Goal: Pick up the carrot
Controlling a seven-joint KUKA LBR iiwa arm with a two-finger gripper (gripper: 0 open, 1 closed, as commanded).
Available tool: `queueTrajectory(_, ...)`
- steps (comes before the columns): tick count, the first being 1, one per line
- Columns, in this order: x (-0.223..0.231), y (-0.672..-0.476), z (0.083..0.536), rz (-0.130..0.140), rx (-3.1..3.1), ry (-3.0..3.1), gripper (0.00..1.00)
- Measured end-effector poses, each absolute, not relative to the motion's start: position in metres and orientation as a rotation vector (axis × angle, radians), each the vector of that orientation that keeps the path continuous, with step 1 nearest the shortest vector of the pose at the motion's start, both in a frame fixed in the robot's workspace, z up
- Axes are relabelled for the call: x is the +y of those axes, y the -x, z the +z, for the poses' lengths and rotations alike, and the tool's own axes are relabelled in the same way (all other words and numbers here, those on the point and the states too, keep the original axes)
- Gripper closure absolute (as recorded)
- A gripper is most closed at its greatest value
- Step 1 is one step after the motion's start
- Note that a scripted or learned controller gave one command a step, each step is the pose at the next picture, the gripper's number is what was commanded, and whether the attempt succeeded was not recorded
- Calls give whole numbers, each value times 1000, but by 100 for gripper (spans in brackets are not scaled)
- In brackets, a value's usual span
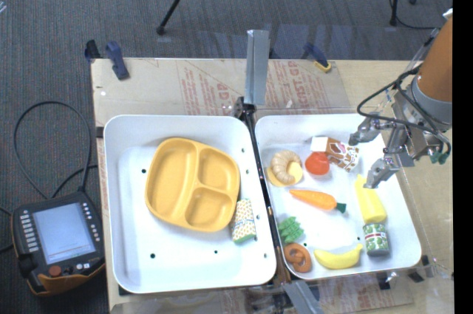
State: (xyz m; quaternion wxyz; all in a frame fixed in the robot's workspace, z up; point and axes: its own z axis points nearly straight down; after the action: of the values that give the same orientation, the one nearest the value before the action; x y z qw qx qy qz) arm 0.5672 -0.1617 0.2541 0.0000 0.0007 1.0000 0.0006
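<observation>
Two white bins (pixel 118 157); one yellow tray (pixel 194 185); one carrot (pixel 316 199); one banana (pixel 338 258); one tomato (pixel 318 165).

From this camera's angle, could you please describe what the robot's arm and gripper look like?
The arm enters from the right: an orange band above a grey wrist section. Black cables loop loosely beside the wrist. The gripper is a grey metal assembly with slim grey fingers and a small green detail at its right side.
</observation>
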Motion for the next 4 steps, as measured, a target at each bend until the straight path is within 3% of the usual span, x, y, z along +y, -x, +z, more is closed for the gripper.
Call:
queueTrajectory(1, -130, -556, 87, 3, 3140, 130, 0)
queueTrajectory(2, -89, -561, 87, 4, 3138, 173, 0)
queueTrajectory(3, -87, -562, 97, 4, 3136, 181, 100)
queueTrajectory(4, -70, -613, 284, -2, 3117, 231, 100)
